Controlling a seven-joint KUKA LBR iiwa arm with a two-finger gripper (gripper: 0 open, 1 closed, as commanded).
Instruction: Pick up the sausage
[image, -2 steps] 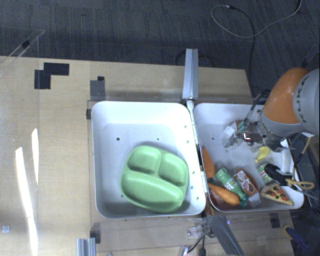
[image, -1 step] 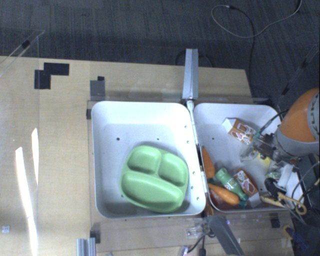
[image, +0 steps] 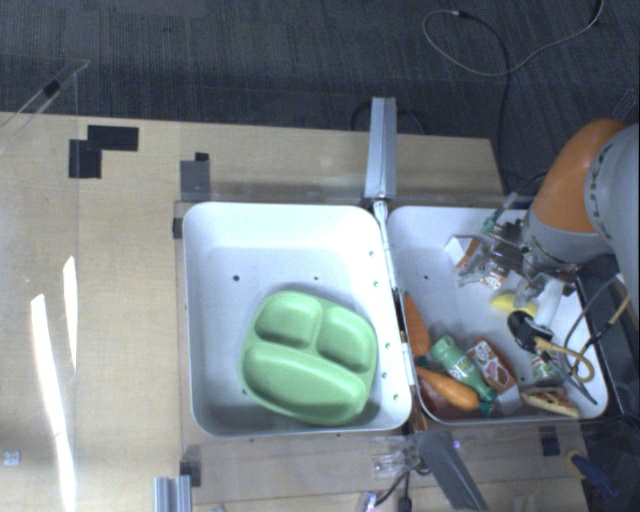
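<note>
Two shallow white bins sit side by side on the pale wooden bench. The left bin (image: 210, 300) holds one item: a light green plastic tray with three compartments (image: 310, 357), lying toward the bin's near edge, slightly skewed.

The right bin (image: 430, 240) carries a cluster of small food items along its near and left parts. The orange-brown sausage with a smooth rounded body (image: 447, 390) lies near the bin's front edge, roughly level, close to the front left corner. Just above it, along the left wall, a slimmer orange carrot-like piece (image: 415, 325) stands on a slant. A green bottle-shaped item (image: 458, 360) lies just beside the sausage, on its far side, touching or nearly so. A red-and-white packet (image: 492, 367) sits next to that, and a small yellow piece (image: 503, 299) lies further back.

The grey arm with its orange band (image: 565, 185) reaches in from the right. The gripper (image: 492, 258) hangs over the back right part of the right bin, near the yellow piece. Fingers too cluttered to read: cannot tell whether they are spread or closed. Sausage lies well apart from the gripper, toward the near left of it, with the bottle and packet between.
</note>
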